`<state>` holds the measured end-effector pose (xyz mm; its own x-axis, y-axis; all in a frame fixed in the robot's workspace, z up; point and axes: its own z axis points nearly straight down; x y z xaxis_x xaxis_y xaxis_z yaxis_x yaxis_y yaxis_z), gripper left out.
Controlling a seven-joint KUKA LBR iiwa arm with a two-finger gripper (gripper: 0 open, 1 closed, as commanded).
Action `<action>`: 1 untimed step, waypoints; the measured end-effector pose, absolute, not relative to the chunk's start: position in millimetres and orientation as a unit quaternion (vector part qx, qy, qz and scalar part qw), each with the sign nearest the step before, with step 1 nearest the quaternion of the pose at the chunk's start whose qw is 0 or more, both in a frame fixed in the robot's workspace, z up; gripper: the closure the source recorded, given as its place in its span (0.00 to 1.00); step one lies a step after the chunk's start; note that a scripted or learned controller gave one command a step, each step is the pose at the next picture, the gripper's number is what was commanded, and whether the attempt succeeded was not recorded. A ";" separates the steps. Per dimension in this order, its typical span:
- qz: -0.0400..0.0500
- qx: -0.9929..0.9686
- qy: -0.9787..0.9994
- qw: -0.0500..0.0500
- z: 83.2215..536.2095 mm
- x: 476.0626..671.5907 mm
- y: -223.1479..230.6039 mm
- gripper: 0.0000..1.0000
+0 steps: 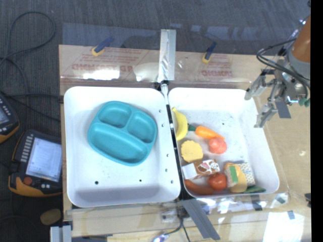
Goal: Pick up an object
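Observation:
The right bin holds several toy foods: a yellow banana, an orange carrot, a pink-red round fruit, a yellow round piece, a small printed box, a red tomato and a striped sandwich-like block. My gripper hangs over the bin's upper right corner, above its rim and apart from the food. It is open, with nothing between its fingers.
A blue divided plate lies in the left bin. A metal post stands behind the divider between the bins. A handheld pendant and cables lie on the floor at left.

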<state>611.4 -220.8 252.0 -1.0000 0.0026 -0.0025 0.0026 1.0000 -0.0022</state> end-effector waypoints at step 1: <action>-0.002 -0.029 1.000 0.002 267.7 654.6 -223.6 0.00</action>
